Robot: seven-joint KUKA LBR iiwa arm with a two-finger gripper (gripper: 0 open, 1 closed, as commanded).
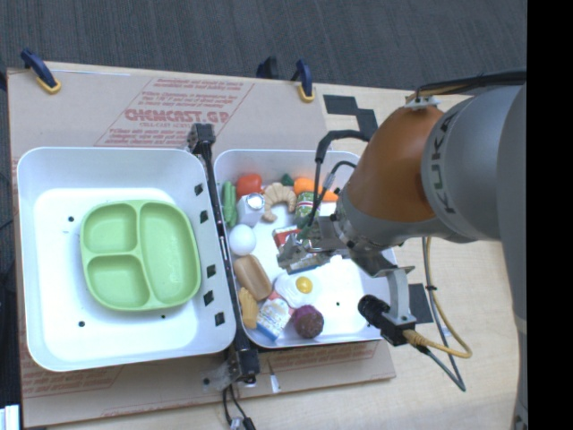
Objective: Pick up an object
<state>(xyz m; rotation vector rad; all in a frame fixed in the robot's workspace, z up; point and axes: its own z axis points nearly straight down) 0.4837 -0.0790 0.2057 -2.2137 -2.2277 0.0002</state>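
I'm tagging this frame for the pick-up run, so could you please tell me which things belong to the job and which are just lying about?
Part of the job:
- gripper, low over the right bin
- toy foods in that bin: fried egg, white egg, bread roll, dark red ball, tomato

Just lying about:
- green divided plate in the left bin
- blue clamps on the board edge

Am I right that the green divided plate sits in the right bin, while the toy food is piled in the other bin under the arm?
Not quite: the camera view shows the green divided plate in the left bin. The toy food, such as the fried egg, lies in the right bin, under the arm.
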